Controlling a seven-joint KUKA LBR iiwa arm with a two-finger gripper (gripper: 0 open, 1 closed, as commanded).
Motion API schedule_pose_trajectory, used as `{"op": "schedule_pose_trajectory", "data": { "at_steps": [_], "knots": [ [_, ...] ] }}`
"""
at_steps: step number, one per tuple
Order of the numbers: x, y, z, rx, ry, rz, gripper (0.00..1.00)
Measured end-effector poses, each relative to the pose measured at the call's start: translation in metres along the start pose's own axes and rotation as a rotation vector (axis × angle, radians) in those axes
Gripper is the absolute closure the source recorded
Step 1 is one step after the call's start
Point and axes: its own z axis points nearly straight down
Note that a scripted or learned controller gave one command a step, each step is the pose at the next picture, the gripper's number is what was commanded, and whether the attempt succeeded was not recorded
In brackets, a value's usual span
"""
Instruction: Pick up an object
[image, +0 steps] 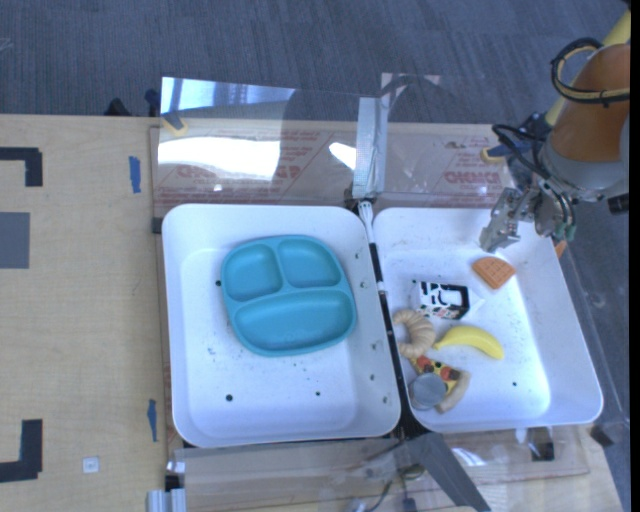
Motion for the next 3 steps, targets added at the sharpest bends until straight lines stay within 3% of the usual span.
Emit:
{"op": "schedule_pose_trajectory", "data": {
  "at_steps": [1,2,3],
  "knots": [
    [0.018,0.06,-0.125,-0.004,-0.007,-0.096,1.0],
    [0.085,0.049,-0.124,-0.004,0.013,-0.305,1.0],
    [0.146,0.051,-0.11,-0.008,0.015,-0.657,1.0]
  ]
}}
